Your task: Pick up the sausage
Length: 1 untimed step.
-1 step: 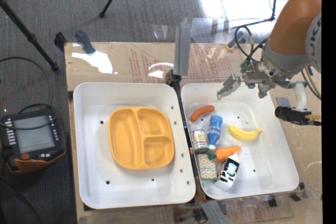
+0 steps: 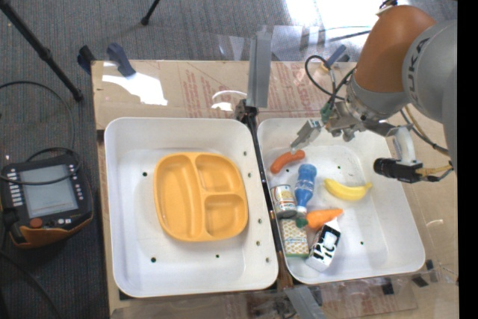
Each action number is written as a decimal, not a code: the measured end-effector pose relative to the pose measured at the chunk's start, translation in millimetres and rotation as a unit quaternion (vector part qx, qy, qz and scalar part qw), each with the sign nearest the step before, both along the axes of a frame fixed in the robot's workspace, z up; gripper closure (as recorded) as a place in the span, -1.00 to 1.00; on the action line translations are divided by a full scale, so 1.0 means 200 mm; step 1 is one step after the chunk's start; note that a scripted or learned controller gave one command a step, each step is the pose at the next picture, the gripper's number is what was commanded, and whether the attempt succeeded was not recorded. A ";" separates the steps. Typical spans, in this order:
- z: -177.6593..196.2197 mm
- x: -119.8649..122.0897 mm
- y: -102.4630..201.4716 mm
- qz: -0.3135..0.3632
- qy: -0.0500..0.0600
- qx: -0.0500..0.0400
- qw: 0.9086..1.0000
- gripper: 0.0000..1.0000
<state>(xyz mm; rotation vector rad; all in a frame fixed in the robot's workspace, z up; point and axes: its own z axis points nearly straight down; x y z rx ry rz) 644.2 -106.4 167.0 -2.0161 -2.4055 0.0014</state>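
Orange-red sausage, slim, slightly curved

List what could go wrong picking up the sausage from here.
1. The sausage lies near the right bin's left wall, so a finger may strike the wall.
2. The gripper hangs above and right of it, so closing here would miss.
3. The blue bottle and can sit close below and may get nudged.

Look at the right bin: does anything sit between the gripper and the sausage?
Nothing visible does. The gripper hangs just above and to the right of the sausage, with bare bin floor between them. The blue bottle and can lie below the sausage.
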 end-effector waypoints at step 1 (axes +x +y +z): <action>0.12 -0.28 0.10 -0.020 0.000 0.000 1.000 -1.00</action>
